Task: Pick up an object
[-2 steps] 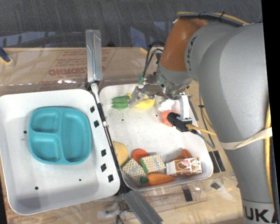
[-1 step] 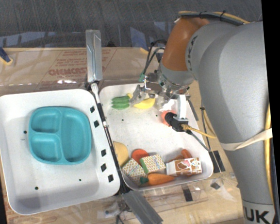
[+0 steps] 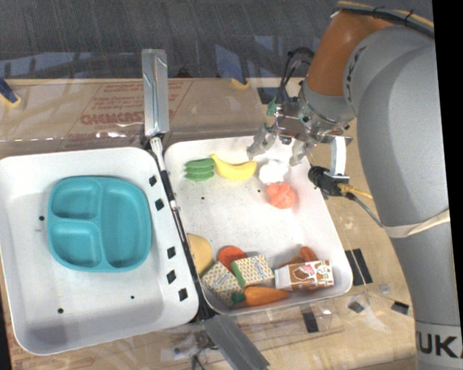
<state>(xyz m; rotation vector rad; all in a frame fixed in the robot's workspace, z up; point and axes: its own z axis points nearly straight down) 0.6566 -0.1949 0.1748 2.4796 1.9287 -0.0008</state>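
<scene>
Gripper spread above white object

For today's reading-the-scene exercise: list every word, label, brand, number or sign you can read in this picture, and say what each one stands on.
"UKA": white letters on the arm's grey base, cut off by the picture's edge.
Red print, mirrored, on the clear sheet behind the bins: too blurred to read.
Print on the milk carton: too small to read.
Pattern on the box: no readable words.
</scene>
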